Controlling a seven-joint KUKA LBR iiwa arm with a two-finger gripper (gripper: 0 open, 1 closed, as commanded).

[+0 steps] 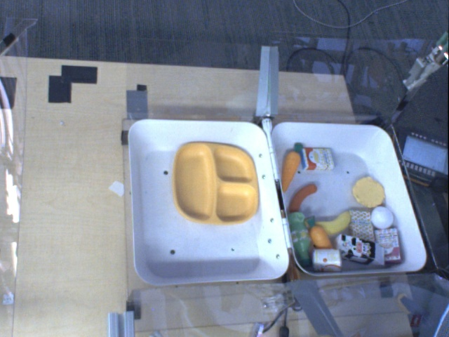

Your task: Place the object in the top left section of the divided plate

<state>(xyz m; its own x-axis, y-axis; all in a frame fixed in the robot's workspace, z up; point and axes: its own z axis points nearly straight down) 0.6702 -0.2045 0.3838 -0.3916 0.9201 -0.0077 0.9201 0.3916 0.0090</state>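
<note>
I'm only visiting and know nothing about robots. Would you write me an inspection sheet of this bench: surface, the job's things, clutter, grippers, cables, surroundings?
Surface: pale wooden bench with black tape patches at its far left.
Job's things: yellow divided plate lying in the left white bin, nothing seen in its sections.
Clutter: right white bin holds toy food, among it a carrot, a sausage, a banana, a yellow disc, a white ball and small cartons.
Grippers: gripper at the far right corner, away from both bins; too small to judge further.
Cables: black cable loops on the floor beyond the bench.
Surroundings: dark carpet; clear panels around the bench.
</note>
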